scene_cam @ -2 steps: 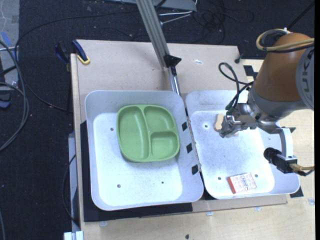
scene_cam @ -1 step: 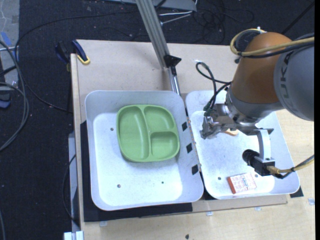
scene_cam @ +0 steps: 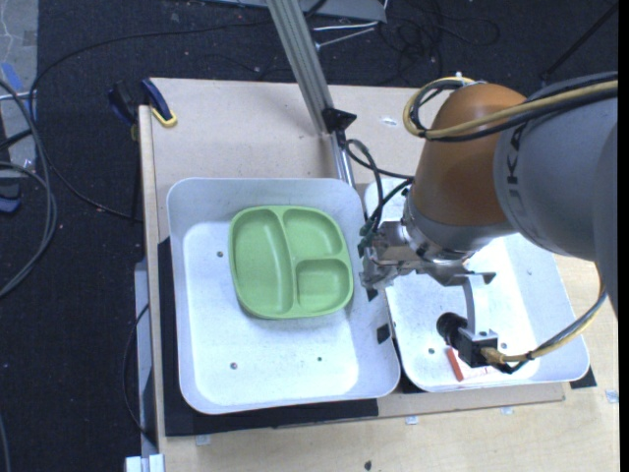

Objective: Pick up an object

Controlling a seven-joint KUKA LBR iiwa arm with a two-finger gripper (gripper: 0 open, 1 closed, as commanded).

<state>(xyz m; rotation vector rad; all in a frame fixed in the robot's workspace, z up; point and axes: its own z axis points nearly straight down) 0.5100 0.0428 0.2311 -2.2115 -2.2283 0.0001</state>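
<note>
A green divided plate (scene_cam: 291,262) lies flat in the left white bin (scene_cam: 201,362), toward its back right. My gripper (scene_cam: 371,275) hangs under the grey wrist at the seam between the two bins, just right of the plate's edge. The wrist hides most of it, and nothing shows held in it. A small red and white object (scene_cam: 458,366) lies near the front edge of the right bin (scene_cam: 550,303).
A slanted metal post (scene_cam: 305,62) rises behind the bins. The arm's bulk covers much of the right bin. A small dark piece (scene_cam: 382,333) sits at the rim between the bins. Bare wooden bench (scene_cam: 246,126) lies behind the left bin.
</note>
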